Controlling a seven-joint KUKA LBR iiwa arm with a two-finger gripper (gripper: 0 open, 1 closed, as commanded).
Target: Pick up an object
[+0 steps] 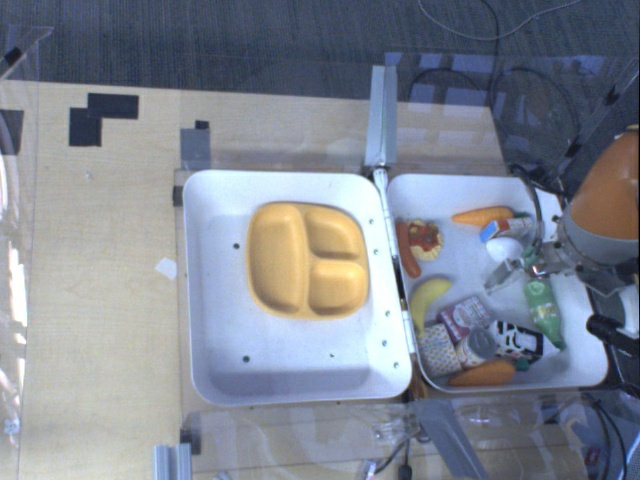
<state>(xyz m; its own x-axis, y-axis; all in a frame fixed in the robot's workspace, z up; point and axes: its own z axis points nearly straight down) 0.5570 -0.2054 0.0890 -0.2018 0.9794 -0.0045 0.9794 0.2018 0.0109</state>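
The right bin (590, 368) holds several toy items. A carrot (483, 215) lies at the back, with a blue and white piece (497, 231) beside it. On the left are a pizza slice (422, 239) and a yellow banana (430, 298). Toward the front lie a purple packet (462, 318), a black and white item (517, 341) and a second carrot (483, 373). A green bottle (543, 311) is on the right. My gripper (510, 270) hangs low over the bin's middle, between the blue and white piece and the green bottle. The orange-banded wrist (610, 203) hides the bin's right side.
The left bin (215, 348) holds a yellow divided tray (305, 258) in its middle. A metal divider post (378, 118) stands between the bins at the back. Black cables (520, 98) run behind the right bin. Bare wooden bench (90, 298) lies to the left.
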